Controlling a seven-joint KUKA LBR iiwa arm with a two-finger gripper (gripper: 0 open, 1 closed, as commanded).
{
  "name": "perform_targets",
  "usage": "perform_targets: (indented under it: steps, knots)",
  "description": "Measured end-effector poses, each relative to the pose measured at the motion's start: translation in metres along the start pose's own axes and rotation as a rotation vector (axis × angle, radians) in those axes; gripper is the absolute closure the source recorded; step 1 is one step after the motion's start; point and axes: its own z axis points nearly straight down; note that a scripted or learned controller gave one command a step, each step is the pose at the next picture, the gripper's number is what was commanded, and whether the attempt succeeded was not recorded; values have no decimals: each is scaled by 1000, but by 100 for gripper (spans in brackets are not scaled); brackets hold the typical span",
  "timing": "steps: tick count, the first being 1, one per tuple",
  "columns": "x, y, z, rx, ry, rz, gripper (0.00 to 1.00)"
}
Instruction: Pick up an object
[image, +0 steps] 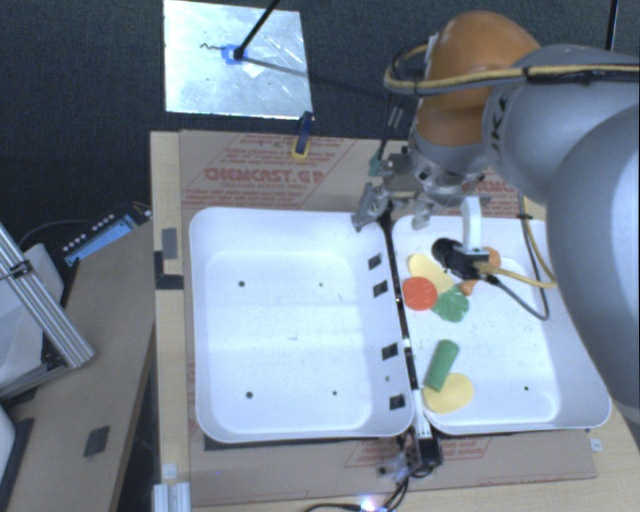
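My gripper (393, 211) hangs over the far end of the divider between the two bins, its fingers spread apart with nothing between them. The right bin (560, 390) holds the objects. A red disc (419, 293) lies near the divider with a green round piece (452, 306) touching its right side. Just behind them is a pale yellow piece (428, 268). A small orange piece (491, 260) shows further right, partly hidden by the wrist hardware. Nearer the front, a green cylinder (440, 363) leans over a yellow disc (448, 394). All of these lie in front of the gripper.
The left bin (215, 300) stands beside the right one, separated by a raised divider with black clips (390, 320). The big grey arm covers the right bin's far right corner. A blue and yellow clamp (301, 140) sits on the board behind the bins.
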Motion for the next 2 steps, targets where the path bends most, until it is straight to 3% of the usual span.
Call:
perform_targets:
  steps: [1, 2]
  knots:
    - [-2, 4, -22, -19, -1, 1, 100]
    - [3, 9, -5, -16, -1, 2, 100]
